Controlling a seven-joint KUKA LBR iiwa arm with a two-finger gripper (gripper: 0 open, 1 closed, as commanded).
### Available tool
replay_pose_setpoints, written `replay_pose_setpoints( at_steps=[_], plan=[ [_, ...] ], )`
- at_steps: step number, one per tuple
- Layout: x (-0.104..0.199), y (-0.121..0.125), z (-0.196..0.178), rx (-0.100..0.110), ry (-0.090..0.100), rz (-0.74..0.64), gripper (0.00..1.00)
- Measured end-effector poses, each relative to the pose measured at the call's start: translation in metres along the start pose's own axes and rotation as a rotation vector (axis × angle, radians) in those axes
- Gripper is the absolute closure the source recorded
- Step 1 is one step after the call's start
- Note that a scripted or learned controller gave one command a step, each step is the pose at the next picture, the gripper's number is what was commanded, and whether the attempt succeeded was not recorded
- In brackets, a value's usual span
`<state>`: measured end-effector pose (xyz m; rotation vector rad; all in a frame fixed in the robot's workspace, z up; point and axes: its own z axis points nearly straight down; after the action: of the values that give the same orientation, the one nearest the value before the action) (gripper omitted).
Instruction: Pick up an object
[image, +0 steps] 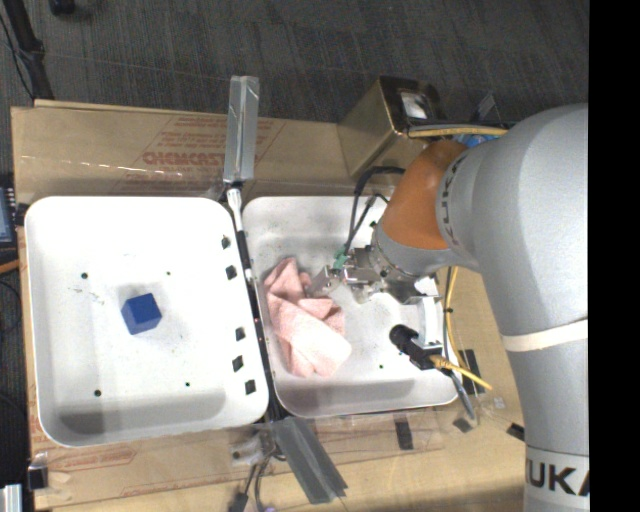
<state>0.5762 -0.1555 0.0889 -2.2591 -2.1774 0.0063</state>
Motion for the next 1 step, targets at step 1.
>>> replay_pose_setpoints(
  at_steps=[1],
  plan=[
    [-0.0258,-0.0661,-0.0005,0.0,0.002,-0.051,0.0]
  ],
)
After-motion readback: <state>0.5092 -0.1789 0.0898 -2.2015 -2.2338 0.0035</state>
